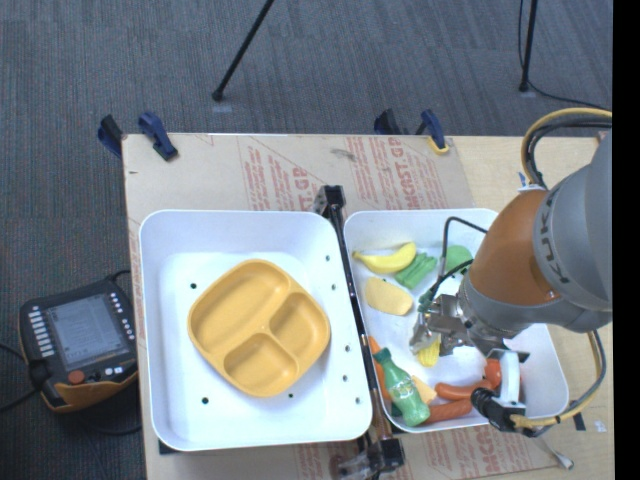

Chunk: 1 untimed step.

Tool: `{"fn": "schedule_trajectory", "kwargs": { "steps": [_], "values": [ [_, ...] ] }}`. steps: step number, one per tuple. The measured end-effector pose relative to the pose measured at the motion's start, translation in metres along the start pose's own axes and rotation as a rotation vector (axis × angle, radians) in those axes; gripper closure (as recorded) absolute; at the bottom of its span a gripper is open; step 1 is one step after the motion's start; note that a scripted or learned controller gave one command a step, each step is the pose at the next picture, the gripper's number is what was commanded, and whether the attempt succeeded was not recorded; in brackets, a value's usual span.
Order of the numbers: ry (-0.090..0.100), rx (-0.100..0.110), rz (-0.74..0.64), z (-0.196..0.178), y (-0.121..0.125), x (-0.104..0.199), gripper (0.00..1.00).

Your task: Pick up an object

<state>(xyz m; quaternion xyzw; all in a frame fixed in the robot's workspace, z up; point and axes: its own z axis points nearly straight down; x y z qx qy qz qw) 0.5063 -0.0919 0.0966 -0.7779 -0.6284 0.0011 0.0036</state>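
Two-finger metal gripper (437, 330) sits low in mid right white bin (530, 393), prob. to grab the small yellow corn-like toy (429, 352) touching its tips near the bin's front edge; jaws open/closed—can't tell, arm w/ orange band (505, 258) overhead.
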Motion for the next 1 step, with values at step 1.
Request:
{"fn": "schedule_trajectory", "kwargs": {
  "steps": [1],
  "values": [
    [-0.003, -0.006, -0.128, -0.1308, -0.0192, 0.0256, 1.0]
  ]
}}
